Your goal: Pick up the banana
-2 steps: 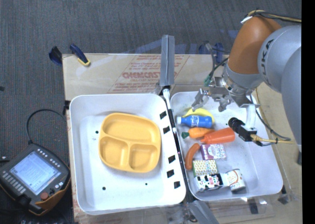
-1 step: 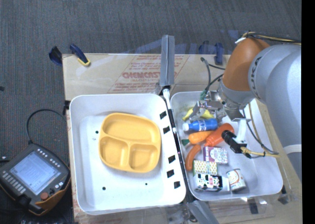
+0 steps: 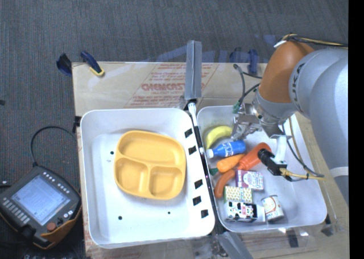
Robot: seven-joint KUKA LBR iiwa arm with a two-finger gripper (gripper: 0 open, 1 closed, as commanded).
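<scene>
Nearest the camera, the right-hand shallow white plastic bin (image 3: 310, 206) holds a small black-and-white printed carton (image 3: 239, 211), a little round tin (image 3: 273, 207) and a pink-and-white box (image 3: 250, 179), all hard-edged packaging. Beside it, the left white bin (image 3: 96, 195) carries a smooth yellow moulded plastic tray with three compartments (image 3: 150, 164). Further in lie two tapered orange toy carrots (image 3: 228, 164), matte and rounded, and a glossy blue bottle with a white cap (image 3: 226, 149). Just beyond the bottle rests the curved yellow banana (image 3: 216, 135), lying on the bin floor near the divider, so the pick is not yet done. The grey arm's gripper (image 3: 243, 125) hangs just beside the banana's right end; whether its jaws are spread or pressed together I cannot tell. Grasping and lifting are left.
</scene>
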